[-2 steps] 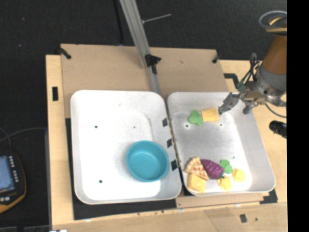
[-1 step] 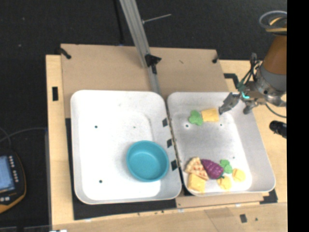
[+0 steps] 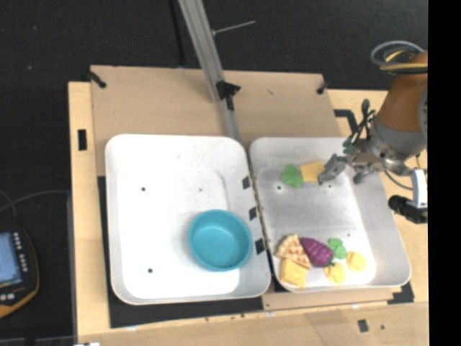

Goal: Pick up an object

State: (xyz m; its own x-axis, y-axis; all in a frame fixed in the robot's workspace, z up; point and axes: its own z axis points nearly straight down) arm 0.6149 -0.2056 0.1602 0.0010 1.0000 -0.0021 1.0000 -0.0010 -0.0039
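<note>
Claw (image 3: pixel 333 171) is hovering over right bin (image 3: pixel 374 225) beside yellow block (image 3: pixel 312 171) and green piece (image 3: pixel 292 176); can't tell its opening or hold. No legible writing showing.

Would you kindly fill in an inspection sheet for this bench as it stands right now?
Surface: tan bench bearing a left white bin and a right white bin side by side.
Job's things: in the right bin, a green piece and a yellow block near the far wall; a pile in the near corner with a purple piece, a waffle-like piece and small yellow and green pieces.
Clutter: blue bowl in the left bin.
Grippers: gripper low over the right bin, beside the yellow block; nothing seen between its fingers.
Cables: dark cables near the wrist.
Surroundings: black floor, slanted metal pole, handheld pendant at left.
</note>
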